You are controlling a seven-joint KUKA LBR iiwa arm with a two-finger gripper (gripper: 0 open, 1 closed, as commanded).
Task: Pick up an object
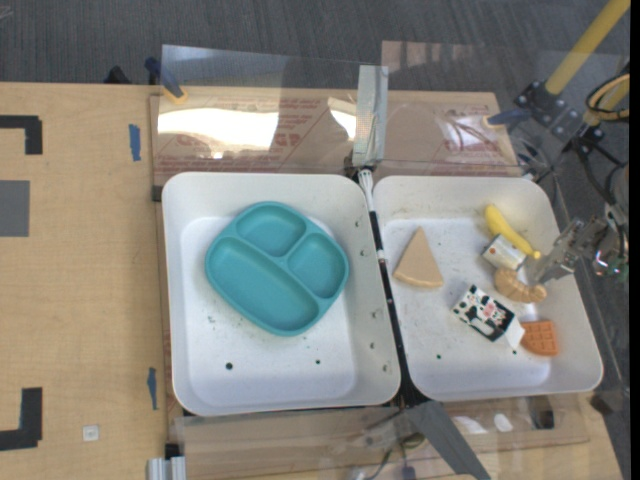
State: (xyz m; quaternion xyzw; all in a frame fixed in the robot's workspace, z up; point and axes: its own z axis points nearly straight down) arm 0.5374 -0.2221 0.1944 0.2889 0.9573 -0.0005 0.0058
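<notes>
The pincer [550, 260] hangs near the right bin's [440, 373] right edge, over the tan pastry [519, 287]. Can't tell its state. I'd drop straight down, avoiding the banana [508, 230].

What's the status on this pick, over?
Gripper low at right bin's right side, nothing seen held. Pastry just below it, banana and small box crowding close. Teal plate alone in left bin.

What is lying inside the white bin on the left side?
The left bin holds a teal divided plate, its three compartments bare, plus some dark specks. The bin floor under the plate is covered.
</notes>
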